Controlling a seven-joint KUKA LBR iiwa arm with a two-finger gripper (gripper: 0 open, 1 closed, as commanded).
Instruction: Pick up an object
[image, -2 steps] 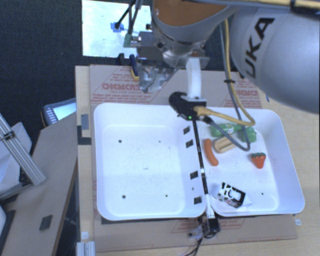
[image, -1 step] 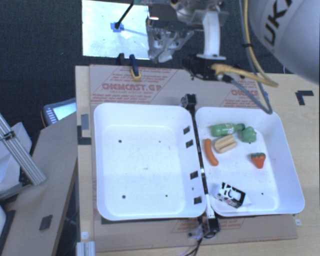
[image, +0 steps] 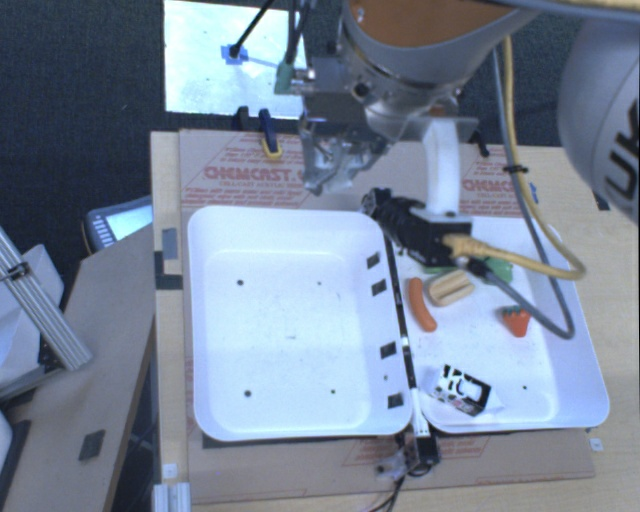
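Reaching in from the right, my arm (image: 440, 40) hangs over the far edge of the desk (image: 250, 165), with my tool (image: 335, 165) poised above the brown board just behind the left bin (image: 290, 320); I cannot tell how my tool is set, since its tip is a blurred grey cluster against the board. Nothing shows in its grip. The things to pick lie in the right bin (image: 560, 390): an orange sausage-shaped piece (image: 423, 304) near the divide, a tan block (image: 450, 288) just beside it, a small red-orange piece (image: 516, 321) further right, a green piece (image: 497, 268) partly hidden under cabling, and a black-and-white item (image: 462, 390) near the front rim. A black fitting (image: 415, 232) sits over the back corner of the right bin, and from it a yellow cable (image: 520, 262) and a grey hose (image: 545, 315) trail across the bin's floor, crossing beside the small pieces. A white upright part (image: 442, 170) stands behind the fitting. A yellow-and-black clamp (image: 268, 135) grips the board's far edge.
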